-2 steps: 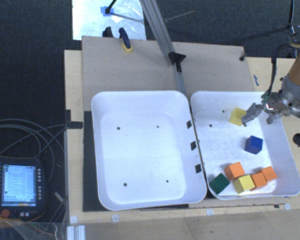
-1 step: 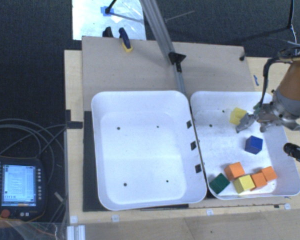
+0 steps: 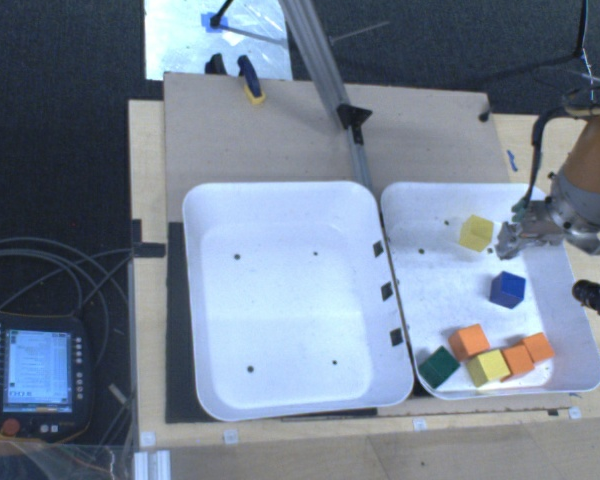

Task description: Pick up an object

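From above, the claw (image 3: 510, 236) hangs over the right bin (image 3: 570, 298), just beside a pale yellow cube (image 3: 476, 233) lying near the bin's far wall. The cube is small, matte and slightly tilted. Whether the claw is spread, I cannot tell.

teach pendant (image 3: 35, 373) on floor, cables (image 3: 70, 268), yellow clamp (image 3: 251, 80)

Arm (image 3: 590, 183) — orange band, grey wrist, black cable looping above.
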### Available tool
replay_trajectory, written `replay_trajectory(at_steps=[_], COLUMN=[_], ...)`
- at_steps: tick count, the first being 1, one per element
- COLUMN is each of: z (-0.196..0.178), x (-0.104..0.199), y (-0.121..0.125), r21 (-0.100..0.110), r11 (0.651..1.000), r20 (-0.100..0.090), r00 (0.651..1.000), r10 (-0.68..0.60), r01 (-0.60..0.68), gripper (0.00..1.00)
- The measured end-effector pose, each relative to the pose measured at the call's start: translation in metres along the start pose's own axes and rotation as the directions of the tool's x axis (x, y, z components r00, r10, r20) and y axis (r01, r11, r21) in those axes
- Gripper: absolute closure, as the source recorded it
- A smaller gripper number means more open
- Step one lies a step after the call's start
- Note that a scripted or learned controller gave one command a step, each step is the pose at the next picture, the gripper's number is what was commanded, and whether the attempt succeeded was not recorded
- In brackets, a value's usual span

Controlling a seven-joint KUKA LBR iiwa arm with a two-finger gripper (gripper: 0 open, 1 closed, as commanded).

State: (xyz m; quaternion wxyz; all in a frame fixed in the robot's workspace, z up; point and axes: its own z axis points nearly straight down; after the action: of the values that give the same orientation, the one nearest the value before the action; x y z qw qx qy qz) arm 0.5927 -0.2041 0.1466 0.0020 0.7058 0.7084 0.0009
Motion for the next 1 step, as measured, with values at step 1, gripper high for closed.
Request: replay_trajectory(at_steps=[1], z=[-0.0501], x=[0.0034], y=[0.0107], r21=[-0.003], r11=[1.000], r20=[0.001], r00=[1.000], r10=[-0.001], r01=[0.001], gripper=[1.00])
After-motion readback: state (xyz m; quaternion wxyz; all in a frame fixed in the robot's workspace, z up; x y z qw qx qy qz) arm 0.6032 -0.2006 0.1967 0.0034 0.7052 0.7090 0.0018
